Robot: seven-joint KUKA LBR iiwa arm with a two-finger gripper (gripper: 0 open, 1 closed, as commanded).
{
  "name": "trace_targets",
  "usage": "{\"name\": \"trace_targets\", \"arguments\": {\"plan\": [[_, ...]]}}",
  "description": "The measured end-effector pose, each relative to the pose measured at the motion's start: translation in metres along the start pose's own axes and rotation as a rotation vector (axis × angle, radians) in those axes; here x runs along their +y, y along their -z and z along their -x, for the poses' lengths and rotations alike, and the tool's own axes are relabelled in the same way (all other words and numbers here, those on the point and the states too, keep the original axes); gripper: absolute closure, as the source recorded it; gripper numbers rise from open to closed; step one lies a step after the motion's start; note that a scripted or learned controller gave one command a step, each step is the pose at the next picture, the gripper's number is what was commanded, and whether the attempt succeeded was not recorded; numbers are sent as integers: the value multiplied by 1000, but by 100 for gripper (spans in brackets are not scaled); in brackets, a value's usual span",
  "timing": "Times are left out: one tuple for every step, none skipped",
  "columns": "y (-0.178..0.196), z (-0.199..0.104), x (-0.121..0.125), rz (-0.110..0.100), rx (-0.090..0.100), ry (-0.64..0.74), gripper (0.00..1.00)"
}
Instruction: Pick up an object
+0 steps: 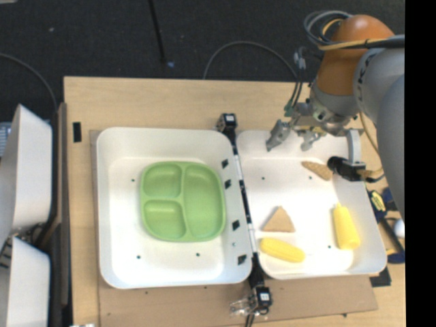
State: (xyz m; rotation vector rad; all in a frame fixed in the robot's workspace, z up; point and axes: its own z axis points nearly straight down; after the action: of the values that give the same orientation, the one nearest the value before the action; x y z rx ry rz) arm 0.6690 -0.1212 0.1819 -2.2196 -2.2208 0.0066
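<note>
pincer [294, 135] spread, empty, over right bin's far edge | tan wedge [279, 220] well below it

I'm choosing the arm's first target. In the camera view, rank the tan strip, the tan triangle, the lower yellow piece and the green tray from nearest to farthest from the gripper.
From the gripper, open at the right bin's far edge:
1. Tan strip, just below and right of it.
2. Tan triangle, mid-bin.
3. Lower yellow piece, at the bin's near edge.
4. Green tray, in the left bin.
</note>
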Motion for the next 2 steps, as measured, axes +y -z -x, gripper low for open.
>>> {"name": "trace_targets", "arguments": {"plan": [[-60, -6, 0, 1, 0, 2, 0], [-44, -5, 2, 10, 0, 3, 100]]}}
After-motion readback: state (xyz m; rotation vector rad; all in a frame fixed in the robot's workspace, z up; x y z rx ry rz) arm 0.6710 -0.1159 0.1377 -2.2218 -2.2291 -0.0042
